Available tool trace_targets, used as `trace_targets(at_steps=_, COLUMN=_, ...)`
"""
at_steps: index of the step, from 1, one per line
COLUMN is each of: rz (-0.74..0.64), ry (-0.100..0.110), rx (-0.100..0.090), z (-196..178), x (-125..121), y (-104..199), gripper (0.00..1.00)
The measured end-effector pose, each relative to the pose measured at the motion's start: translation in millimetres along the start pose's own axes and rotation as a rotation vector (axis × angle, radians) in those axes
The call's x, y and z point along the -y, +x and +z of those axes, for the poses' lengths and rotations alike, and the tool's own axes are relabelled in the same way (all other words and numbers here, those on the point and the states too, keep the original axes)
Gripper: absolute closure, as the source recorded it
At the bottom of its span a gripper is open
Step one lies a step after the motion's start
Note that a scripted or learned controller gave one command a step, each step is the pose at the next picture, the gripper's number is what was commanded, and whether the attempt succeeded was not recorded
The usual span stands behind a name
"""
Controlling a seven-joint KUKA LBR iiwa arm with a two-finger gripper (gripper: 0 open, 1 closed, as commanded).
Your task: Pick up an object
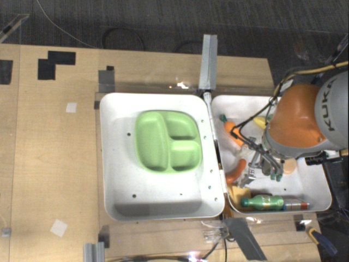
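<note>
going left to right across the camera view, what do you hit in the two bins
left bin → green divided tray → divider wall between the bins → orange carrot-like piece → gripper → arm's orange band

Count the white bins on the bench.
2. The left shallow white plastic bin holds a green divided tray; the right white bin holds small items, partly hidden under the arm.
</note>
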State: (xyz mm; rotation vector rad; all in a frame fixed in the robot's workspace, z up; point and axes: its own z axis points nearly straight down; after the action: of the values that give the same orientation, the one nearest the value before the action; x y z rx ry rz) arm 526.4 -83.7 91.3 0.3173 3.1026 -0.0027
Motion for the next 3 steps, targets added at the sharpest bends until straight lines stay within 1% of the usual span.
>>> trace_targets(at_steps=2, rz=0.221, ry=-0.002, rx=0.003, z=-0.4, x=8.3, y=16.0, gripper=0.0)
trace_targets(at_steps=3, rz=0.371, ry=-0.001, rx=-0.006, z=-0.3, x=4.1, y=13.5, gripper=0.0)
